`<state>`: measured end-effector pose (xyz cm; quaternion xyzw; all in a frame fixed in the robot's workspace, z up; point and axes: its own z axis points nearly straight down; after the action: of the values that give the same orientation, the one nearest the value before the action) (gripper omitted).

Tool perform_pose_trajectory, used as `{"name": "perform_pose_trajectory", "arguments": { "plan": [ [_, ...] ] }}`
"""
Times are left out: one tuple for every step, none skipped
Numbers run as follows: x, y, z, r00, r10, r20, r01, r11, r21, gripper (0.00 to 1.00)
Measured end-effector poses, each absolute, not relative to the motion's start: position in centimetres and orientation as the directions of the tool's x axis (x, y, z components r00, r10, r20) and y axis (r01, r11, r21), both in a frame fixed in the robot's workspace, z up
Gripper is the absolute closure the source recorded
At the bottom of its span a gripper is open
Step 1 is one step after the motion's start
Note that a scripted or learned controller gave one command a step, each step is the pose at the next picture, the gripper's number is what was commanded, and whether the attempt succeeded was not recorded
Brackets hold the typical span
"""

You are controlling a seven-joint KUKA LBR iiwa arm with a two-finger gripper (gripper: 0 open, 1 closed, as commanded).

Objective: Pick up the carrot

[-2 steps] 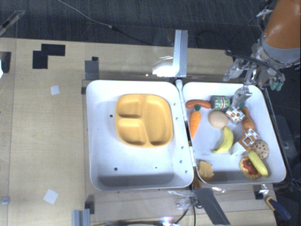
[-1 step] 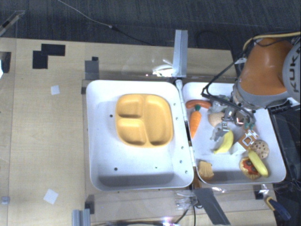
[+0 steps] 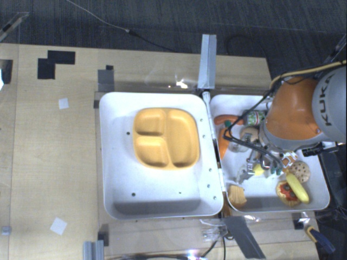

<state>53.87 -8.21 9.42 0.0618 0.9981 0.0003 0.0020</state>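
Wooden bench, two white bins, and the gripper (image 3: 251, 169) hangs low in the right bin (image 3: 324, 199); its state is impossible to judge. Carrot (image 3: 224, 119) lies up-left of it, apart. Banana (image 3: 297, 187) sits right. "KU" shows on the arm (image 3: 325, 99).

1 fixed camera high above the bench (image 3: 49, 161), looking down at a slant, far enough to take in both white bins, left bin (image 3: 116, 194) near frame centre, right bin (image 3: 322, 199) beside it toward the right edge, dark floor (image 3: 135, 10) beyond the bench at top
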Motion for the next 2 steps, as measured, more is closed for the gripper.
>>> {"name": "perform_pose_trajectory", "arguments": {
  "plan": [
    [54.3, -8.1, 10.8, -0.993, 0.117, -0.017, 0.117, 0.993, 0.001, 1.0],
    [53.9, -8.9, 9.1, -0.914, -0.405, -0.018, -0.405, 0.914, -0.006, 1.0]
  ]
}}
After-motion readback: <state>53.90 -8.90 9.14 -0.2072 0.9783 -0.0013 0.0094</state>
